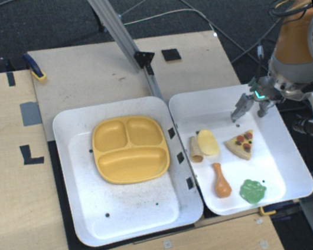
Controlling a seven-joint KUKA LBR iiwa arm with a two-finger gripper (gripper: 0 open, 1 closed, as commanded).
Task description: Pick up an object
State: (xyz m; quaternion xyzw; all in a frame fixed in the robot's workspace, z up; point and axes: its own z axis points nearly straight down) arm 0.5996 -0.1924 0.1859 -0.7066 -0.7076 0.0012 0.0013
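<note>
Five small toy foods lie in the right bin, any of them a fair pick. A pale yellow oval piece sits left of centre, touching a tan roll on its left side. To the right of them lies a pizza slice, a tan wedge with red spots, its point toward the near right. Nearer to the camera is an orange drumstick, thin end away and fat end near. Just right of its fat end is a green leafy lump, close to the near wall.

The gripper hangs over the far right part of this bin, above and beyond the pizza slice, well apart from every piece. Its two grey fingers are spread apart with nothing between them. A small teal light shows at the wrist.

The left bin holds a yellow tray with three compartments, lying flat toward the far side. Black clips join the two bins along their shared wall. A slanted metal pole runs from the far edge down to the gap between the bins. A blue and yellow clamp sits at the far left corner of the board.

The arm is cut off at the right edge. What the yellow oval piece is meant to be is hard to tell.
</note>
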